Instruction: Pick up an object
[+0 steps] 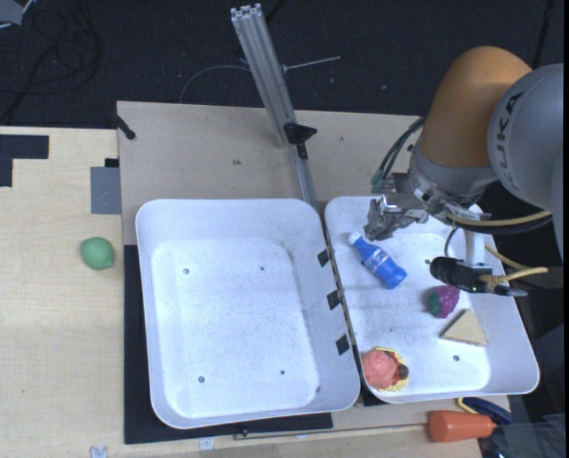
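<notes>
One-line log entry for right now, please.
gripper: over right bin | nearest: blue bottle | bottle: lying in bin

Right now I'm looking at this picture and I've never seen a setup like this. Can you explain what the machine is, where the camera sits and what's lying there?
This is a robot arm, grey and orange, reaching in from the right. A program drives it to pick things up. One fixed camera looks down at a slant on a bench bearing two shallow white bins, a left bin and a right bin. In the right bin lie a blue bottle, a purple lump, a tan wedge and a red-and-yellow lump. A green ball sits on the bench left of the bins, and an orange object lies outside the right bin's near edge. The arm's tip hangs by the bottle's white cap; I cannot tell whether it grips anything.
</notes>
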Controlling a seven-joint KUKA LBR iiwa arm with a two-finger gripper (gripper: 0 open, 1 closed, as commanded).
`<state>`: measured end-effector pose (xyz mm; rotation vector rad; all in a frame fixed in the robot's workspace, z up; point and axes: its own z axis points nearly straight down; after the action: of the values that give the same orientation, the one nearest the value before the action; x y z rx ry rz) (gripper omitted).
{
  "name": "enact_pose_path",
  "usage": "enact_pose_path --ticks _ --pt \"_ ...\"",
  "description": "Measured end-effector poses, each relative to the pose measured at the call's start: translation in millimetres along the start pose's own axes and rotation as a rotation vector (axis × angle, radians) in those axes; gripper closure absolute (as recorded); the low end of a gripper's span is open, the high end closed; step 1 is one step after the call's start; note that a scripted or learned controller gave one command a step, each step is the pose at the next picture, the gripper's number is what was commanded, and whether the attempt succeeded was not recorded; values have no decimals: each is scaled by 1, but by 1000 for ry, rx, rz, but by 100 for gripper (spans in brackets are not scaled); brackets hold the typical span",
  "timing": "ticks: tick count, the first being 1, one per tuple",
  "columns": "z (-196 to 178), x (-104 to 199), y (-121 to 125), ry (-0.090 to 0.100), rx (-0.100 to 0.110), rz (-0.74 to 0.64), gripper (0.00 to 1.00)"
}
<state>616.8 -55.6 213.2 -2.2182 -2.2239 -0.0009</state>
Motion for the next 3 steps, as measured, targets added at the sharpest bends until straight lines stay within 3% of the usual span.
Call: enact_pose_path --ticks 1,3 --pt "5 57 -12 0 1 -1 100" --pt "-20 145 -38 -1 -1 -1 100"
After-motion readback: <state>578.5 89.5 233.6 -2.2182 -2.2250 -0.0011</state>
